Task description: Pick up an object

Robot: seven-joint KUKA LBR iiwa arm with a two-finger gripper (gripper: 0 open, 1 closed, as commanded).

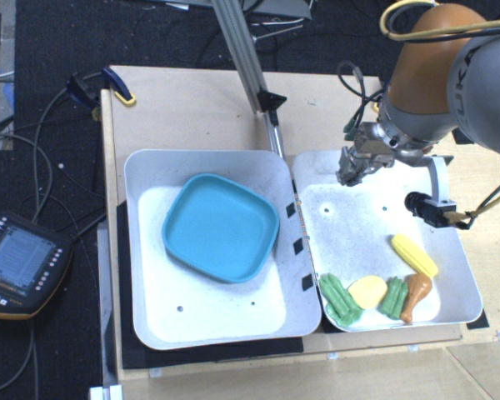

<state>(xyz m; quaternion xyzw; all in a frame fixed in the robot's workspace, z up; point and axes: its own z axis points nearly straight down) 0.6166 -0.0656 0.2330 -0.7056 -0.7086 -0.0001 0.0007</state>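
Several toy foods lie along the near edge of the right bin (358,223): a green bean bundle (339,297), a pale yellow round piece (368,292), a second green piece (393,297), a brown drumstick (414,294) and a yellow corn cob (414,254). My gripper (351,172) hangs over the far left corner of that bin, well away from the foods, with nothing seen between its fingers. Whether the fingers are apart cannot be told from this angle.
A blue square plate (221,227) fills much of the left bin (150,307). A slanted metal pole (243,48) runs from the top down to the gap between the bins. A black fitting (429,207) sits at the right bin's right side. A teach pendant (21,261) lies on the floor at left.
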